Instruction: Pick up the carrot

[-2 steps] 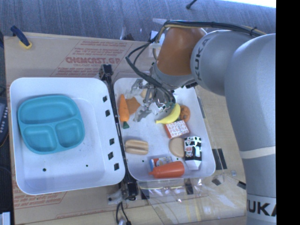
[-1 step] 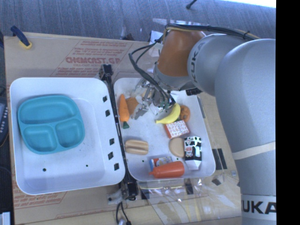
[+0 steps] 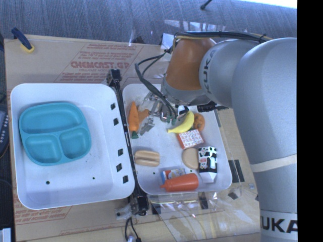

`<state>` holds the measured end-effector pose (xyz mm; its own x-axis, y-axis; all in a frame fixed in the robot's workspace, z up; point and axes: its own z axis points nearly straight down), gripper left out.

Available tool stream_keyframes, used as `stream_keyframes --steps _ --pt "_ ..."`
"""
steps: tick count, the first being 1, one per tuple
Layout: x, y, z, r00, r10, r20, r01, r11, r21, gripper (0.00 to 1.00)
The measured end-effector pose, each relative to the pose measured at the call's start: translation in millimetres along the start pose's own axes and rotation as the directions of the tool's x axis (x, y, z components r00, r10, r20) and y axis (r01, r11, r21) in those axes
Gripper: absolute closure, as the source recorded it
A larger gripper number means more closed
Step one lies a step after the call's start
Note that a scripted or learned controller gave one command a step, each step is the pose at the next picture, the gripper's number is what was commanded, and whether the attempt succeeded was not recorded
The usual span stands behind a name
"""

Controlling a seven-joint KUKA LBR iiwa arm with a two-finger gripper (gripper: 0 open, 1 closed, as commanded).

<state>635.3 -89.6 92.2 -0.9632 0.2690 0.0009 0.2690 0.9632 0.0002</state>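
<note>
One carrot [image 3: 132,118] lies in the right bin [image 3: 222,158], close against its left wall at about ten o'clock from the bin's middle, orange body running up and down with a green tip at the lower end. Just to its right, at three o'clock, is the gripper [image 3: 147,123], its metal fingers pointing down and left toward the carrot; nothing sits between them, and they look slightly parted, one tip right beside the carrot. Whether it touches I cannot tell.

Further out at three o'clock a banana [image 3: 182,124] rests beside an orange fruit [image 3: 199,121], with a red card [image 3: 190,138] below them. At six o'clock from the carrot lies a hot-dog bun [image 3: 147,158]. Toward five o'clock sit a round cookie [image 3: 190,158], a black-and-white carton [image 3: 207,161], and a red bottle [image 3: 179,182] along the bin's near wall.

At nine o'clock, across the divide, the left bin [image 3: 101,178] holds a blue divided plate [image 3: 53,132]. Both bins stand on the table [image 3: 75,59]. The grey arm [image 3: 252,84] comes in from three o'clock, its orange band [image 3: 186,64] above the wrist.
</note>
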Motion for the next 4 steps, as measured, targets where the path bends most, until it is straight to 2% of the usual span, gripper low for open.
stream_keyframes --steps 1,2,3,4 --pt "-0.4 -2.0 -0.5 0.948 0.317 0.003 -0.317 0.948 0.001 0.0" --pt "-14.1 -10.3 -0.3 0.685 0.728 0.001 -0.728 0.685 0.0 0.0" --pt "-24.2 -5.9 -0.2 0.428 0.904 0.001 -0.904 0.428 0.0 0.0" --pt "24.0 -63.1 -88.3 0.512 0.859 0.005 -0.859 0.512 -0.005 0.0"
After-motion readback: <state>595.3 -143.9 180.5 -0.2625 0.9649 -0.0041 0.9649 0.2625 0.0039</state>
